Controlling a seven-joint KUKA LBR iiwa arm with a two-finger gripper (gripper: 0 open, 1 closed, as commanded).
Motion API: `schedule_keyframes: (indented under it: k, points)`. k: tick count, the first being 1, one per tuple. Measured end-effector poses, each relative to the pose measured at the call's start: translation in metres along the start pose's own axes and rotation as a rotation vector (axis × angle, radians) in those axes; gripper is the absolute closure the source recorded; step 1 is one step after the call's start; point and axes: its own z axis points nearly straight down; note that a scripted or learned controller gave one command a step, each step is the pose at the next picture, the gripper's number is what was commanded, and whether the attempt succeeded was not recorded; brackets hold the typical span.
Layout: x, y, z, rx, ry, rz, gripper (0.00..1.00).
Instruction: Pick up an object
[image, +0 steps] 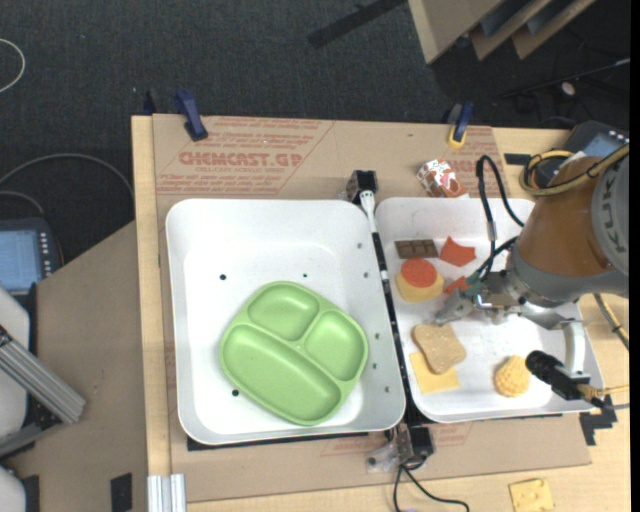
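Camera view is showing the tool (462, 306) hanging low in the right bin (560, 400), just above the bread slice (440, 346) and beside the red-topped round piece (420, 278); whether it is released or clenched, I cannot tell. Crowded neighbours are probably risking a nudged, missed grasp.

The arm (575, 245) is grey with a broad orange band; black cables loop beside its metal gripper (478, 298).
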Motion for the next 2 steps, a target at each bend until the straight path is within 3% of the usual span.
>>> schedule_keyframes:
  k: [1,2]
  points:
    - [0.03,0.048,0.012,0.001,0.004,-0.005,0.0]
    - [0.028,0.046,0.001,0.0,0.002,-0.001,1.0]
